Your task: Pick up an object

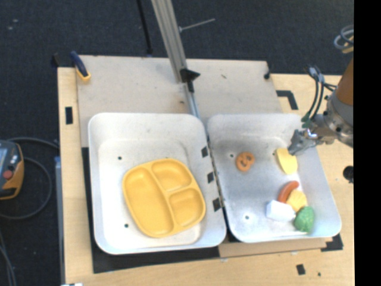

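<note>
The right bin holds a small brown pretzel near its middle and a pale yellow piece toward its right side. Lower right lie a red-orange piece, a yellow piece, a white block and a green leafy piece, bunched together. My gripper hangs at the right bin's upper right, just above the pale yellow piece. I see nothing between its fingers.
The left bin holds a yellow divided plate. A metal post rises behind the bins. A blue and yellow tool lies at the bench's far left corner. An orange device sits off the bench at left.
</note>
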